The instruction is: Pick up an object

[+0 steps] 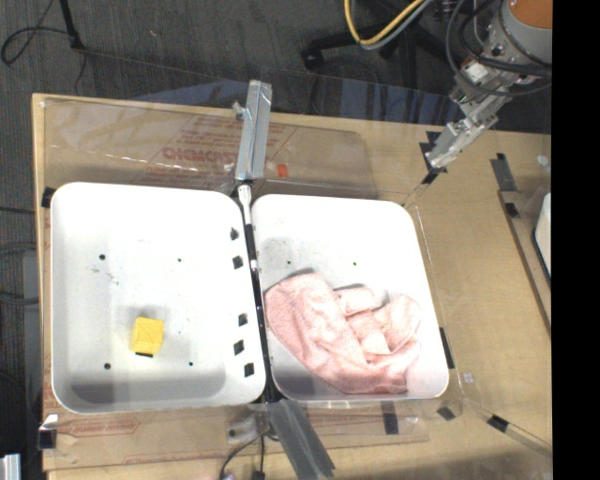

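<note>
Nothing picked yet; gripper (pixel 437 157) carries nothing, finger spread untellable; cloth (pixel 343 332) well below-left, block (pixel 147 336) farther left; 2 candidates.

The arm (pixel 511 28) enters at the upper right corner, grey with a patch of its orange band (pixel 532 9) at the top edge. Its gripper (pixel 436 157) slants down toward the left, raised off the bench.
</note>
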Controlling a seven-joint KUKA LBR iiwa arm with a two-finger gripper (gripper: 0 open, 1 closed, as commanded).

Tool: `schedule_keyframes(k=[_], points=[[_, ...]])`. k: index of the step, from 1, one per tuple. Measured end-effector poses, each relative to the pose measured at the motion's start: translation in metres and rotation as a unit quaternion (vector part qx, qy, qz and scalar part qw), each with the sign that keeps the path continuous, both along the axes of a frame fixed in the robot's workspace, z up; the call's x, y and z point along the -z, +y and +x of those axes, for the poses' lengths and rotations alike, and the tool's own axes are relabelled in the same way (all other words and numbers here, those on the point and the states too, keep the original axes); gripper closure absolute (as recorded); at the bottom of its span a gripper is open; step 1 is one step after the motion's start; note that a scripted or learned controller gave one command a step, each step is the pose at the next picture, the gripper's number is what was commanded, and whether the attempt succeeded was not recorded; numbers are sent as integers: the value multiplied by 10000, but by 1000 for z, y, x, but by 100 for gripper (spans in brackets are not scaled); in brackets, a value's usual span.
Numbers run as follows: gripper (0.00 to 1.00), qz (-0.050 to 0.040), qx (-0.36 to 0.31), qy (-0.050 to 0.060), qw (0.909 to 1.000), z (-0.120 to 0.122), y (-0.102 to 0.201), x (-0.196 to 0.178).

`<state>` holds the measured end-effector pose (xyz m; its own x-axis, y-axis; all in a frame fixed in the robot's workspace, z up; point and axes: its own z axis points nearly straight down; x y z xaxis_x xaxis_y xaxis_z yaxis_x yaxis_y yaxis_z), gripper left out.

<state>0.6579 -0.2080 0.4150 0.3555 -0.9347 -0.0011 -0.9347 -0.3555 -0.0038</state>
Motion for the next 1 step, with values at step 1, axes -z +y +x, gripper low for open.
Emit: schedule_keyframes(k=[1], points=[[100,-4,-1802,-5,9836,0,12,-17]])
